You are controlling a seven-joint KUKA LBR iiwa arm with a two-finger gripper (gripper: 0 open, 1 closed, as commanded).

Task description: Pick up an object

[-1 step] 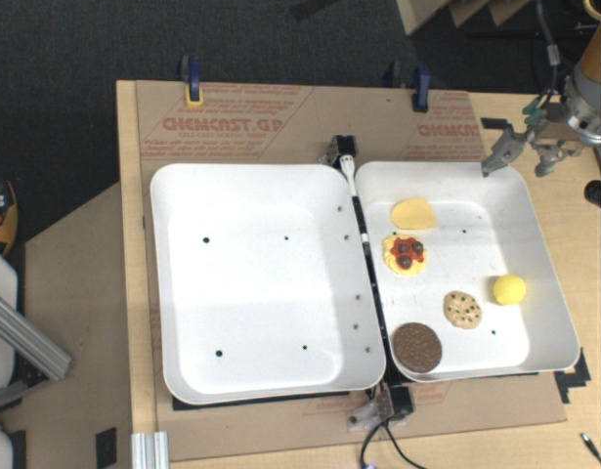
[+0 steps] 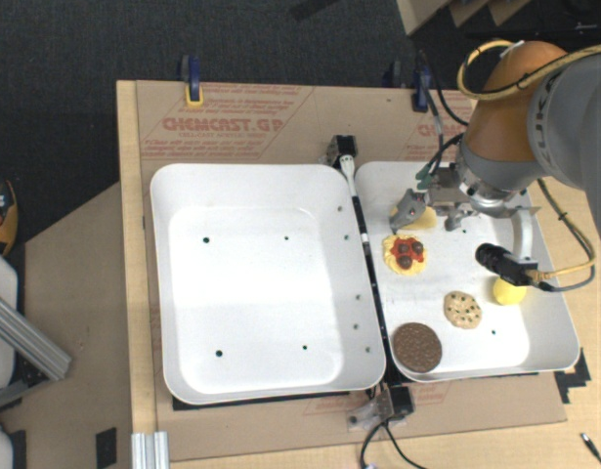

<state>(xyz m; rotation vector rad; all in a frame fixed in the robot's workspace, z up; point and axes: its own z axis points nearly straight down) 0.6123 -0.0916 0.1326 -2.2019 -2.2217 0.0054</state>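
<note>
We judge the main risk to be a miss: the objects in the right bin [image 2: 549,345] lie close together, so a descent slightly off could nudge the red-topped pastry [image 2: 406,254] or close on nothing. The gripper [image 2: 418,206] hangs above the bin's far end, touching a pale yellow piece [image 2: 424,220], as far as we can see. Its opening we cannot tell. Nearer us lie a cookie [image 2: 463,310], a chocolate disc [image 2: 417,347] and a yellow ball [image 2: 509,291].
</note>
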